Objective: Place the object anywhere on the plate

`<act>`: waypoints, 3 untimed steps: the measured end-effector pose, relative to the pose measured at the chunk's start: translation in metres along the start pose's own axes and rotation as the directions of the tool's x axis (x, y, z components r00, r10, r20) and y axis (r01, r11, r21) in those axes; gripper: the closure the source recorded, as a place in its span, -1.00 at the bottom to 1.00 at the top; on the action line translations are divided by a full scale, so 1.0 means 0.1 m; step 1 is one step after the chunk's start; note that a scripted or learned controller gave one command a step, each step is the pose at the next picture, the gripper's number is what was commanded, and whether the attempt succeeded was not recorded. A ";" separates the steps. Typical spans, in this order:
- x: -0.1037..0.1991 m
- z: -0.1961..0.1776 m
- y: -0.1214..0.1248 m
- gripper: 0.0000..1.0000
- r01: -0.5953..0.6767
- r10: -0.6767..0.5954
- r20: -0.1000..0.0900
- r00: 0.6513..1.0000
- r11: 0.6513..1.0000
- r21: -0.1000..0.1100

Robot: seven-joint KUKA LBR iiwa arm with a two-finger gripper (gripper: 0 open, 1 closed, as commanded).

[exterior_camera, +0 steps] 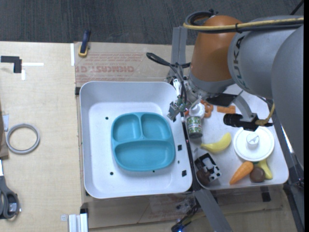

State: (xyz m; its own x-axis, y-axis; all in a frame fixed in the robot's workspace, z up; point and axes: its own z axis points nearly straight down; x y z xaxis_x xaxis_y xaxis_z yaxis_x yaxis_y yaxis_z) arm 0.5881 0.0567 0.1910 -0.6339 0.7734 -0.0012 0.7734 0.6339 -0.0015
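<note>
A teal plate (143,141) with three compartments lies in the middle of the left white bin (96,178). My gripper (185,108) hangs over the divide between the two bins, just right of the plate's upper right corner. Directly below and to the right of it is a small jar (194,123) with a white cap and a green label, at the left edge of the right bin. The wrist hides where the gripper meets the jar, so I cannot tell whether it holds it.
The right bin (280,178) holds a banana (217,143), a white round lid (253,144), a carrot (240,172), a brown ball (257,175), a black-and-white toy (208,164) and orange pieces (220,109). A tape ring (21,138) and scissors (7,204) lie on the bench at left.
</note>
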 end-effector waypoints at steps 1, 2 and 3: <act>0.71 -0.28 -0.01 1.00 0.117 -0.117 -0.001 0.993 0.993 0.000; 0.02 -0.01 0.43 1.00 0.040 -0.040 0.000 0.999 0.999 0.000; 0.14 -1.12 -0.02 1.00 0.052 -0.052 0.001 0.999 0.999 -0.001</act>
State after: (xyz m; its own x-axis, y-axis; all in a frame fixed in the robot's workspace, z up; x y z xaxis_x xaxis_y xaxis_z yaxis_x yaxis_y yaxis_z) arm 0.5779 0.0671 0.3027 -0.6736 0.7391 -0.0024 0.7391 0.6736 -0.0003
